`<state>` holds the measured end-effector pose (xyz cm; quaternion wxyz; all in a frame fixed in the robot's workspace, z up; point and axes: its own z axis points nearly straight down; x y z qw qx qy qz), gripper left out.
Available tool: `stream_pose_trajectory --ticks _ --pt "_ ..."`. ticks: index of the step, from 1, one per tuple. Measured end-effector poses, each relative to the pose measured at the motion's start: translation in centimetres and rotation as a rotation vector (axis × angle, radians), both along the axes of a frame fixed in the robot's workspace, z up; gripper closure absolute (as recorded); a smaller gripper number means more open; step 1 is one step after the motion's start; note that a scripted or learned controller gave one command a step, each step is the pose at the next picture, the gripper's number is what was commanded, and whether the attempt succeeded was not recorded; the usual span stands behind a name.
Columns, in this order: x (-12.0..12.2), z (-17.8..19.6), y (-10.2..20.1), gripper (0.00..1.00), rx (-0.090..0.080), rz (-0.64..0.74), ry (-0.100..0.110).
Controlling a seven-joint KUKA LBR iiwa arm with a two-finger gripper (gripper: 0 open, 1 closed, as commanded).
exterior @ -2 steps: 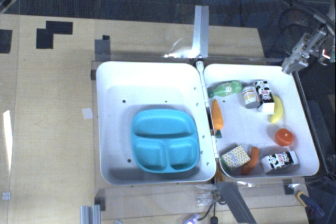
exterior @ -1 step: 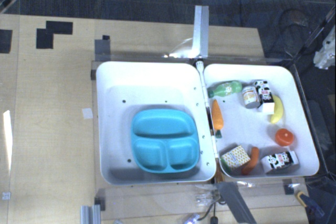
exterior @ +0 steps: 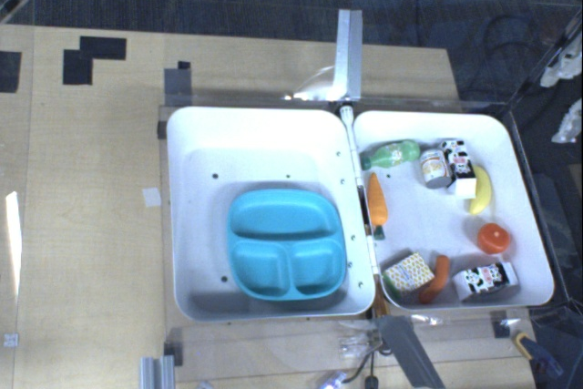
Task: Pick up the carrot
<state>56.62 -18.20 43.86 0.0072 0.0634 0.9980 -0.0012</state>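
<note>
Camera view puts the carrot (exterior: 375,200) tight against the right bin (exterior: 524,187)'s left wall, where fingers could jam; the gripper's state I cannot tell.

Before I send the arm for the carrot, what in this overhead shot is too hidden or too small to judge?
- Carrot: lies against the right bin's left wall; camera view cannot tell whether a gap separates them.
- Milk cartons: print too small to read.
- Sausage: lower end tucked beside the patterned box, contact unclear.
- Green bag: blurred, contents unclear.
</note>
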Motion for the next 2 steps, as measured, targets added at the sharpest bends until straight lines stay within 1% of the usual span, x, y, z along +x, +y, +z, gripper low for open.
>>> stream_pose_trajectory --ticks 1,2 --pt "0.18 1.39 0.10 1.00 -0.003 0.001 -0.013" --pt "0.19 1.38 0.10 0.00 -0.002 0.001 -0.013"
